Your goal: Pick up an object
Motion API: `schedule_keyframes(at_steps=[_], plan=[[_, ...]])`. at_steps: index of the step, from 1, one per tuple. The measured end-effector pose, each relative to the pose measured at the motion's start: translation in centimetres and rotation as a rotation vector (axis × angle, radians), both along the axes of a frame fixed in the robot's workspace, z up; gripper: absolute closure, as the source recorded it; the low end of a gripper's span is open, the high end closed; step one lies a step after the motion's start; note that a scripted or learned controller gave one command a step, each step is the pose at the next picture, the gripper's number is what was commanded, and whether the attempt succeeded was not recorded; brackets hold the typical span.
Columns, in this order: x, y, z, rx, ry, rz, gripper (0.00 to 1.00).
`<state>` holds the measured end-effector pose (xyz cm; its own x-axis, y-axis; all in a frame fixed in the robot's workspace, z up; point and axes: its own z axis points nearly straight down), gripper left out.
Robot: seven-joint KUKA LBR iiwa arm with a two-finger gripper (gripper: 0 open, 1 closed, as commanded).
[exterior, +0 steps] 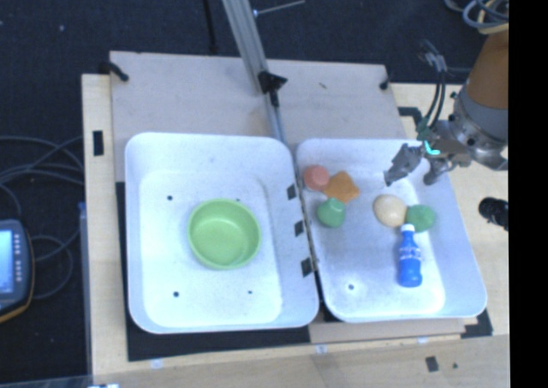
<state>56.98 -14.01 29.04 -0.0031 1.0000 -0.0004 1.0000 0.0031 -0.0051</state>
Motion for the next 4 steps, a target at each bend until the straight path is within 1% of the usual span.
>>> schedule_keyframes(at_steps=[1,2,3,4], plan=[[0.0,0.0,0.0,0.0,0.0,0.0,0.0],[-0.1,0.1,-6.6,0.001,0.006,0.0,0.0],[0.3,-0.1,-11.4,0.0,0.004,0.0,0.0],[0.2,-0.1,-18.0,0.001,0.006,0.0,0.0]])
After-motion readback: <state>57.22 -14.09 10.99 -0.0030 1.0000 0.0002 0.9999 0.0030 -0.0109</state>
